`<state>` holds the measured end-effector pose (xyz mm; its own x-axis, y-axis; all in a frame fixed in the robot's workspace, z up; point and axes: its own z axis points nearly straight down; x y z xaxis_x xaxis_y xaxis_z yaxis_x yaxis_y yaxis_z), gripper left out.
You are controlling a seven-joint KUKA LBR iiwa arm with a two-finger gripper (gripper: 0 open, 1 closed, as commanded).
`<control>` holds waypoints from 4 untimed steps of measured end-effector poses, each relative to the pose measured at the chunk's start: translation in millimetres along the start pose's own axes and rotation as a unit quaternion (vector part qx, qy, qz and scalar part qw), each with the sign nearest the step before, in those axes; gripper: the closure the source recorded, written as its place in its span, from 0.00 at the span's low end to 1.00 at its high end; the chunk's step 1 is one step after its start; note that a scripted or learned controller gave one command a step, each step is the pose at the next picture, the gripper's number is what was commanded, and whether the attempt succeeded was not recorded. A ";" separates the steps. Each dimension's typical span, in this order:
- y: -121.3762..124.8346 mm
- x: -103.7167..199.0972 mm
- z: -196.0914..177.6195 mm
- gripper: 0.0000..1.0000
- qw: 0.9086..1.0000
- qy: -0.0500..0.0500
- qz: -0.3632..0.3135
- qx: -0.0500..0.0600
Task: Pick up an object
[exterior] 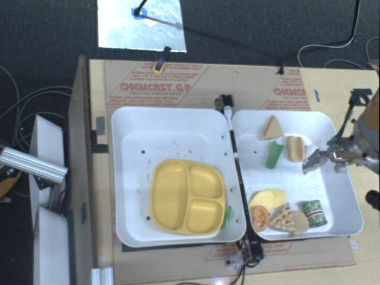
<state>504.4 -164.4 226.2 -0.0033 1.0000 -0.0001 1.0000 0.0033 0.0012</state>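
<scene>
The left bin [127, 159] holds a yellow plate [187, 196] with three compartments, and a small green thing [227, 217] touches its right edge. The right bin [338, 177] holds small toy foods: a tan wedge [272, 127] at the back, a green stick [274, 155] just beside a bread-like roll [295, 148], and at the front yellow round slices [267, 199], a pizza slice [290, 219] and a green can [314, 213]. The gripper [313, 161] is above the right side of this bin, near the roll, and I cannot tell if its jaws are spread or pressed together.

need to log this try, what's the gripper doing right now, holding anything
gripper: above the right bin, nothing seen held; open or closed cannot be told.
</scene>
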 end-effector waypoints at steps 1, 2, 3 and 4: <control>59.0 40.4 95.0 0.00 1.000 0.001 -0.003 0.002; 84.0 25.7 142.3 0.00 1.000 0.000 0.000 -0.002; 127.9 55.8 140.7 0.00 1.000 0.000 -0.002 -0.003; 126.8 53.7 130.1 1.00 1.000 0.000 -0.002 -0.003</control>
